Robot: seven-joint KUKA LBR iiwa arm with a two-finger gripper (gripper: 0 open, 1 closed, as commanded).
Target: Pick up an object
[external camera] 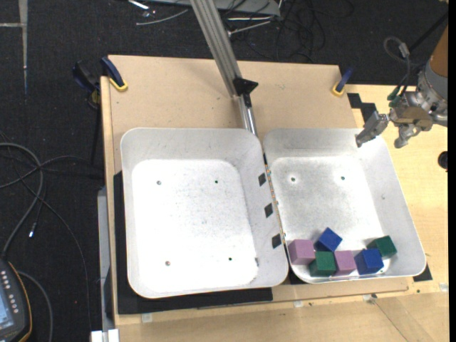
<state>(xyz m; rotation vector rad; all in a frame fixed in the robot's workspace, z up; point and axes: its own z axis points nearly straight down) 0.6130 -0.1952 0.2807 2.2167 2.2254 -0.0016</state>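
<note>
honestly, the step we're on looks like the approach, since nothing's been grabbed yet. the gripper (385,131) hangs at about 2 o'clock over the right bin (335,191), right above its upper right rim, with both fingers spread apart and nothing between them.

all the blocks sit bunched at the bin's 5 o'clock corner, well apart from the tool. there's a blue cube (329,239) tilted at the top of the pile, a purple block (302,250) at the pile's 9 o'clock side, a green block (325,263) touching it, another purple block (346,261), a second blue cube (369,260) and a dark green block (385,246) close to the rim.

we'd go for the tilted blue cube, as it pokes out toward open floor and has free sides. we'd turn the fingers to square up with its faces, come straight down, and keep clear of the bin wall. the ones packed along the rim look risky, fingers could jam on neighbours.

pose wise, the arm reaches in from 3 o'clock, wrist pointing down and leaning toward 9 o'clock. the left bin (189,212) isn't involved
</note>
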